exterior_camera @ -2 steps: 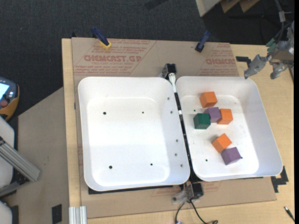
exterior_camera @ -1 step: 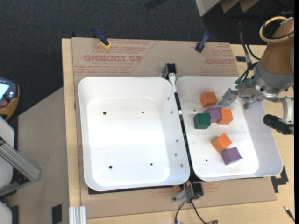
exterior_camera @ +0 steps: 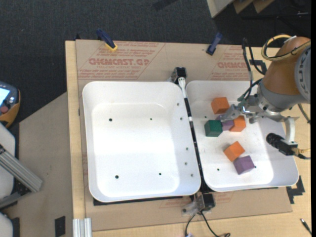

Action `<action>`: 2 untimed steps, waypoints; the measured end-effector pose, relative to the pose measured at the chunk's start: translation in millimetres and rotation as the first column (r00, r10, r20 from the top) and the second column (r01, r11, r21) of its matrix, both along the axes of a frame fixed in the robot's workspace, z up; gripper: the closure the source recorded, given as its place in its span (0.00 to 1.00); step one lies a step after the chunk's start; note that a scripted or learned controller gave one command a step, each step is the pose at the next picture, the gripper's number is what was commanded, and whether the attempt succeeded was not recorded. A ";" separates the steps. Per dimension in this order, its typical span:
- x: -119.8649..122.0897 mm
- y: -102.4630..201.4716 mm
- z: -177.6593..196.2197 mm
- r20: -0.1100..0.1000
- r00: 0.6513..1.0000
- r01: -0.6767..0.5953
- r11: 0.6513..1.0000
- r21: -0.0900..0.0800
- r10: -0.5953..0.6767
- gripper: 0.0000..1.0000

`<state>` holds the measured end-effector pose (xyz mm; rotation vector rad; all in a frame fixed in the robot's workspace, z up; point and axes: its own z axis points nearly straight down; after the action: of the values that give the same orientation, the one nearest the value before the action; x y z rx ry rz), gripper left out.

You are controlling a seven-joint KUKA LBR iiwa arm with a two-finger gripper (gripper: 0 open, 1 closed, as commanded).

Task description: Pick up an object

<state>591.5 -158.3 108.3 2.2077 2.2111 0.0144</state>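
The right bin (exterior_camera: 276, 177) holds several small blocks. An orange block (exterior_camera: 220, 105) lies near its back. In front of it a green block (exterior_camera: 213, 128), a small purple block (exterior_camera: 227, 126) and another orange block (exterior_camera: 238, 125) sit close together in a row. Nearer the front are a third orange block (exterior_camera: 234, 150) and a larger purple block (exterior_camera: 244, 164). My gripper (exterior_camera: 236, 113) hangs low over the middle of this bin, just above the small purple and orange blocks. I see no block lifted off the bin floor.
The left bin (exterior_camera: 98, 147) sits beside the right one, and their rims meet at the centre (exterior_camera: 190, 127). Both rest on a cardboard sheet (exterior_camera: 148, 58) held by blue clamps (exterior_camera: 106, 38). The grey arm with its orange band (exterior_camera: 286, 68) crosses the right bin's far right side. Black cables run nearby.
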 end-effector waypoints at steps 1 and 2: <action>1.4 -0.7 11.1 0.006 1.000 0.002 1.000 -0.002 -0.002 1.00; 24.8 -11.4 -0.8 0.006 1.000 0.002 1.000 -0.003 -0.002 1.00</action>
<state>616.4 -169.7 107.5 2.2056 2.2046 0.0173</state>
